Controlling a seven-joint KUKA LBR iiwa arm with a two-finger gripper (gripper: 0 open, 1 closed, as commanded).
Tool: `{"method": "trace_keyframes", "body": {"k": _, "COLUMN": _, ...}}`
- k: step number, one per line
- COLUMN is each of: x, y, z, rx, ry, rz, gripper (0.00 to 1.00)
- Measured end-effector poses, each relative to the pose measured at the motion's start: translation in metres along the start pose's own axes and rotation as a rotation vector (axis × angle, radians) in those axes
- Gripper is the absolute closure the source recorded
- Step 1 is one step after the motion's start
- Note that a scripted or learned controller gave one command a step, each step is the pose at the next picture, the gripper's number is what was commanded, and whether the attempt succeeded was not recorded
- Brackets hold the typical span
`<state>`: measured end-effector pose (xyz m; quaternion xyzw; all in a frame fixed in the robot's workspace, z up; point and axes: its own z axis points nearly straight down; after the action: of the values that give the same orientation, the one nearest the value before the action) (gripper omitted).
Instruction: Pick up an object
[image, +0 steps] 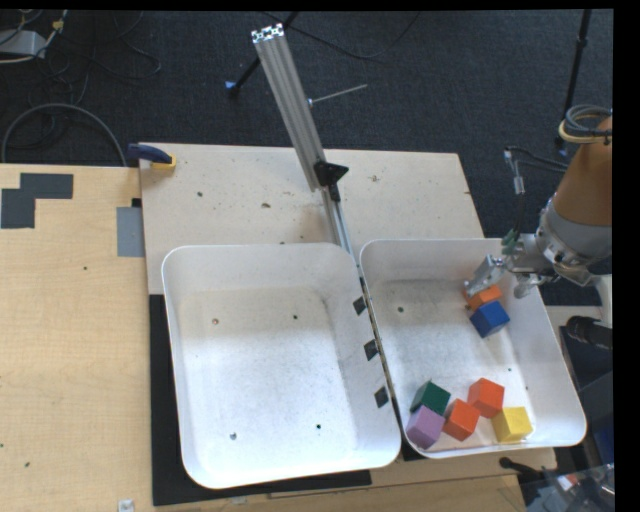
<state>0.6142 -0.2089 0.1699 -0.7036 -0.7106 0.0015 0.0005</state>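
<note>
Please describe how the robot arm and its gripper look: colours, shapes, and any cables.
The arm enters from the right edge. Its visible part is a thick rounded segment with an orange band on top and grey below. The wrist is narrower, grey and metallic. The gripper is small, made of silver-grey metal parts, with a little green spot near its base. A thin cable or rod rises beside the wrist.

No text, label, brand or number can be read anywhere; the slanted metal post (292, 100) carries a small checkered tag (267, 32) at its top, at twelve o'clock.
</note>
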Motion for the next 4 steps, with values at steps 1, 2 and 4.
{"method": "trace_keyframes", "body": {"k": 1, "x": 0.0, "y": 0.0, "z": -0.01, "rx": -0.001, "ry": -0.001, "rz": -0.004, "gripper": 1.0}}
{"method": "trace_keyframes", "body": {"k": 2, "x": 0.0, "y": 0.0, "z": -0.01, "rx": 0.0, "ry": -0.001, "rz": -0.005, "gripper": 0.0}}
{"method": "trace_keyframes", "body": {"k": 4, "x": 0.0, "y": 0.0, "z": -0.019, "rx": 0.0, "ry": -0.002, "rz": -0.009, "gripper": 0.0}}
